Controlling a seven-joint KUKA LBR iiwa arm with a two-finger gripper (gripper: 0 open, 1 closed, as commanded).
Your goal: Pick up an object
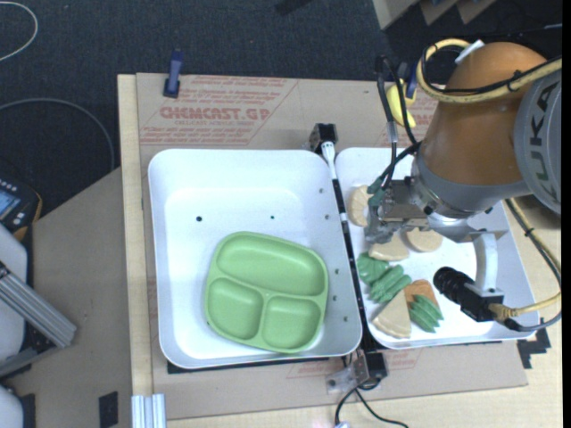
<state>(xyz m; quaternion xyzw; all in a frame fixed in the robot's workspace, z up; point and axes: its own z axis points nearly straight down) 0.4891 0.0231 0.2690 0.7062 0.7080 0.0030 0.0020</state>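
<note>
Arm (482, 114) low over the right bin (508, 328), among play-food pieces.

The gripper (385, 226) hangs at the right bin's left side, just above a pale round slice (390, 251) and green bean pods (385, 281); I cannot tell how its jaws stand. Nearer lie a tan wedge (393, 317) and a carrot-like piece with green leaves (425, 306). The left bin (178, 203) holds a green divided tray (266, 291) toward its near side.
</note>
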